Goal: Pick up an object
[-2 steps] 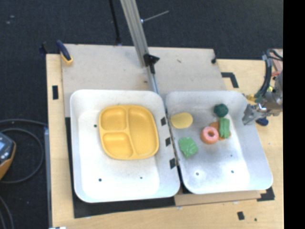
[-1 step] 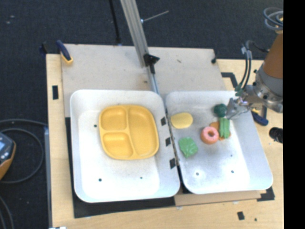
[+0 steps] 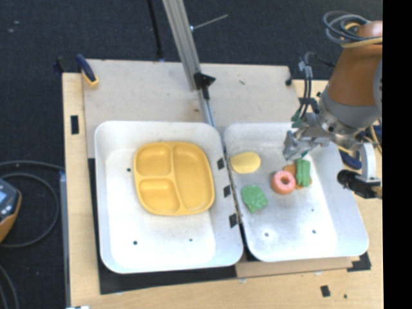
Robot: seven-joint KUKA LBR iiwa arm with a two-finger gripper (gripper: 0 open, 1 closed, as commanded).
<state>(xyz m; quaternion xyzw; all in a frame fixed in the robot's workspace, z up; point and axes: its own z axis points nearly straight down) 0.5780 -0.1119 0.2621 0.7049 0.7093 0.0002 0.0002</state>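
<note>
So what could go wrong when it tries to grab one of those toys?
The pink ring, the green block and an orange piece sit bunched together below the gripper, so it may nudge or catch the wrong one. The pale yellow lemon-like toy looks rounded and might slip.

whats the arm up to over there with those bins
The gripper hangs over the right bin, above the small items there: a pale yellow piece, a pink ring, a green and orange piece beside the ring, and a green block. Nothing is visibly between its fingers. The left bin holds a yellow divided plate.
</note>
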